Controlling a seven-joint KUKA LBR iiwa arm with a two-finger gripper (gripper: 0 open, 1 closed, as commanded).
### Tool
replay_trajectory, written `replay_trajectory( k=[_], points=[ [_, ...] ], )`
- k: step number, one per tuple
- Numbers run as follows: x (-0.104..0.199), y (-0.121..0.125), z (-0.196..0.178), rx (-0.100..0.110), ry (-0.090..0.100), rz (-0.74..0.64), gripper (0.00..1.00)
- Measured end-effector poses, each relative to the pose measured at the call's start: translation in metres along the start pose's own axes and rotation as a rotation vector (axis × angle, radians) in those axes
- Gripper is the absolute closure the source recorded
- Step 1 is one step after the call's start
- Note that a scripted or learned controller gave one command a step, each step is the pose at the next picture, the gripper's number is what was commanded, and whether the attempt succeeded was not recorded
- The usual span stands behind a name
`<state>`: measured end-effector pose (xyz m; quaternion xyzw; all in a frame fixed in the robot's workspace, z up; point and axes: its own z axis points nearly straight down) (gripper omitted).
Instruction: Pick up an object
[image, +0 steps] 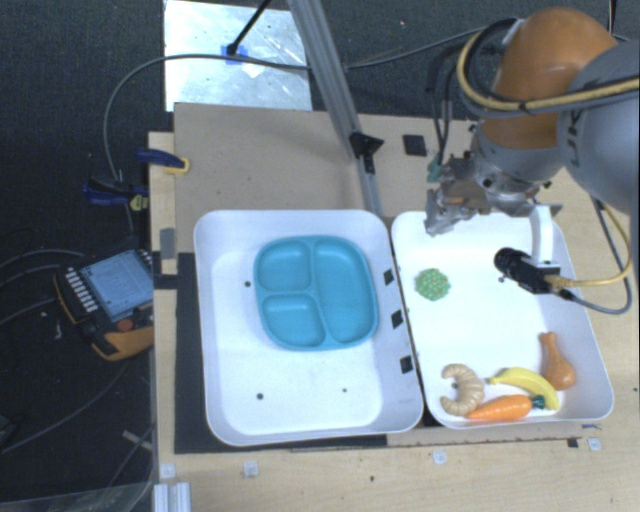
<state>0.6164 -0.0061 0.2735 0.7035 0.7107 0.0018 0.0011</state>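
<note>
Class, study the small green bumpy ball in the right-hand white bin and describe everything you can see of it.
The small green bumpy ball is round, with a knobbly, speckled surface, rather like a toy broccoli head or a textured ball; its material is hard to tell. It lies alone on the floor of the right-hand shallow white bin, in the upper left part, near the bin's left wall. Nothing touches it but the bin floor. The grey two-finger gripper hangs above and behind it, apart from it.
</note>
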Motion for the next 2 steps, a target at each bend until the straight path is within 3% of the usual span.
replay_trajectory(
  k=[2],
  points=[
    [0.099,0.02,0.023,0.001,0.001,0.0,1.0]
  ],
)
